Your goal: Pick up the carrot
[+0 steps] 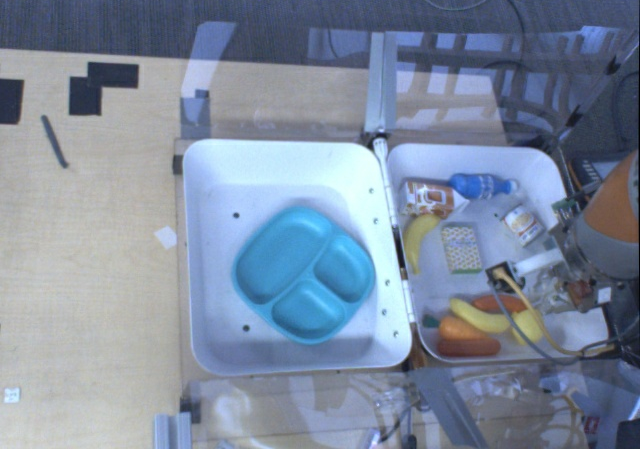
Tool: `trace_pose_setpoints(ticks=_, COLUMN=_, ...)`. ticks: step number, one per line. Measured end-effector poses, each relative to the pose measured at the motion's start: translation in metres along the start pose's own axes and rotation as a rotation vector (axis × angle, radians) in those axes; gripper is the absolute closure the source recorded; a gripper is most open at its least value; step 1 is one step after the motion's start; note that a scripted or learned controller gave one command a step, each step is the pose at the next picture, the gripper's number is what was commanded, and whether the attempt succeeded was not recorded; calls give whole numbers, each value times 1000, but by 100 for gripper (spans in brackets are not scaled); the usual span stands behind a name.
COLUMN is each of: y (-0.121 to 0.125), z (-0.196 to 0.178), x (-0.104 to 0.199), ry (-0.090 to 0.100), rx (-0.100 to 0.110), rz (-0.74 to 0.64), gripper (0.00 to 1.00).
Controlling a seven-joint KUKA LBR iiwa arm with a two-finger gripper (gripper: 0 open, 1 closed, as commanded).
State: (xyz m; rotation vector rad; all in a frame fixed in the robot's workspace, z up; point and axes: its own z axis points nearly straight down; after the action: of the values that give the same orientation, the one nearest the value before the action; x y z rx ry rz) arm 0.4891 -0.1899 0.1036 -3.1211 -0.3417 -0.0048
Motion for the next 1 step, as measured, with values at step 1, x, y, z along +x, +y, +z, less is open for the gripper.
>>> trace_pose_setpoints(ticks=1, y=-32, z=-49, x=6, ry=0, rx=-1, rz=10, gripper=100)
